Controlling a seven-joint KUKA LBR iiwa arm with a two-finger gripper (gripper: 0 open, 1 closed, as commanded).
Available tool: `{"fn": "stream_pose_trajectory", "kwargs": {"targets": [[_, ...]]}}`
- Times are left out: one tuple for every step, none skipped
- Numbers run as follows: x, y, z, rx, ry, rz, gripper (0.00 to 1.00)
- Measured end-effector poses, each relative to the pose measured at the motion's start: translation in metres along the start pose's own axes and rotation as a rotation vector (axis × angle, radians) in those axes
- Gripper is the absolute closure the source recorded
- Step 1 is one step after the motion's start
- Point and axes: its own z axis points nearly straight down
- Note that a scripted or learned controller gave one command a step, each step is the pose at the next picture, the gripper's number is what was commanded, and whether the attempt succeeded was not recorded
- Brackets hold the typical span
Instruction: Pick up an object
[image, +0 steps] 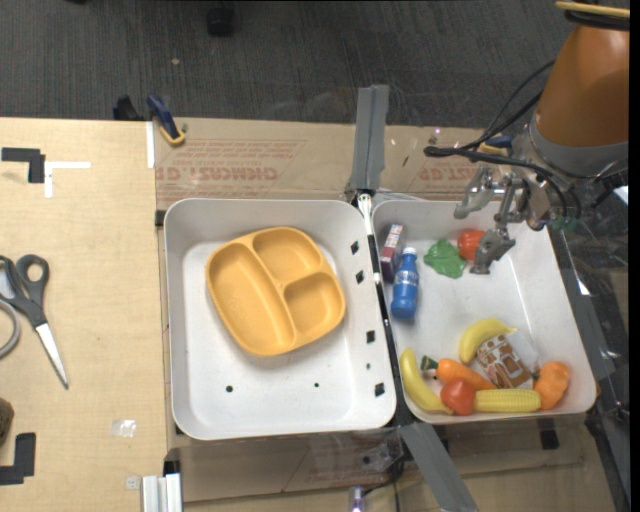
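My gripper (474, 238) hangs over the back of the right bin (545, 290), open, with nothing between its fingers. Just beneath it lie a small red toy (470, 241) and a green leafy piece (445, 258). A blue bottle (404, 285) and a purple box (392, 243) rest against the bin's left wall. Heaped at the front are two bananas (484, 335), a carrot (460, 372), a corn cob (507, 401), a brown packet (503, 362) and an orange piece (552, 380).
The left bin (190, 330) holds an orange divided plate (276, 288). Scissors (35, 310) lie on the wooden bench at far left. A blue clamp (165, 120) sits behind the left bin. Cables trail from the arm at upper right.
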Motion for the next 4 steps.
{"fn": "stream_pose_trajectory", "kwargs": {"targets": [[-0.04, -0.012, 0.106, 0.0, 0.001, 0.064, 0.0], [-0.041, -0.069, 0.161, 0.0, -0.002, 0.17, 0.0], [-0.043, -0.068, 0.149, 0.003, -0.009, 0.166, 1.0], [-0.017, 0.011, 0.061, -0.001, -0.002, 0.078, 1.0]]}}
